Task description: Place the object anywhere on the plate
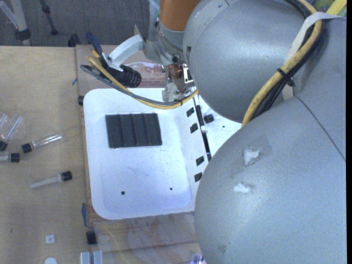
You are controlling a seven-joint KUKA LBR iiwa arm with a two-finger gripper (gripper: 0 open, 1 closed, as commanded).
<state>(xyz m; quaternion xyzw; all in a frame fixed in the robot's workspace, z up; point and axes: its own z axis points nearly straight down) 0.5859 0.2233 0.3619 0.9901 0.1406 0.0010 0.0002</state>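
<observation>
The pale wooden bench surface [38,213] fills the left side. Several clear plastic vials with black caps [50,179] lie scattered on it, well apart from one another. Beyond the far edge of the surface lies a grey carpeted floor [99,10]. Thin metal stand legs [19,15] rest on the floor at upper left. Lighting is even and diffuse.

Tabletop [38,92] — pale wood-grain surface, viewed from above at a slant.
White bin [137,202] sits on it, holding a dark ribbed pad [133,130]; to the bin's left, several clear vials with black caps [47,142] lie scattered — some touching, others apart.
</observation>
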